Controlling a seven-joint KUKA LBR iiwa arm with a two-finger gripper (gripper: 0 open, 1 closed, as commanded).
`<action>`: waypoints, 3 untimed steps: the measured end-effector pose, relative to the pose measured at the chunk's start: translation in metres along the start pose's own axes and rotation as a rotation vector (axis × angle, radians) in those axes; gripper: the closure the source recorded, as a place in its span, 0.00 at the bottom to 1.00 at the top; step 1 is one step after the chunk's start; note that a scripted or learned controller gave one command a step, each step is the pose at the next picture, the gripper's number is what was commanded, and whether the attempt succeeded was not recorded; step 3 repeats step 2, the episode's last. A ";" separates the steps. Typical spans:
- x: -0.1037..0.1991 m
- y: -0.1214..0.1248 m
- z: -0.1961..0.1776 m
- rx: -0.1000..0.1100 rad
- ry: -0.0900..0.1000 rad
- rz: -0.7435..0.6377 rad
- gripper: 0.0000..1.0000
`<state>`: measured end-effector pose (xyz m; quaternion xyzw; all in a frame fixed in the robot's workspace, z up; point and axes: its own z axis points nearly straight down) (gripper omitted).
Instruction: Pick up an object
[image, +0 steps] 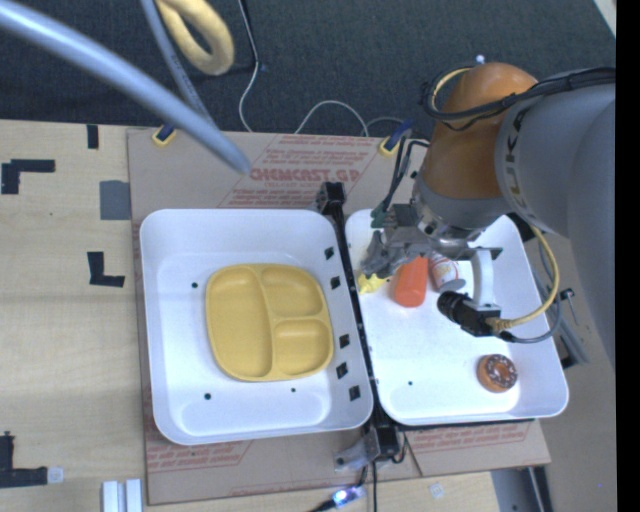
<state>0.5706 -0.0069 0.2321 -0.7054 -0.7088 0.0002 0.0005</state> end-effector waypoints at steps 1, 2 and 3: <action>0.049 -0.014 0.009 0.002 -0.001 0.002 1.00; 0.099 -0.019 0.020 0.002 -0.001 0.002 1.00; 0.099 -0.019 0.020 0.002 -0.001 0.002 1.00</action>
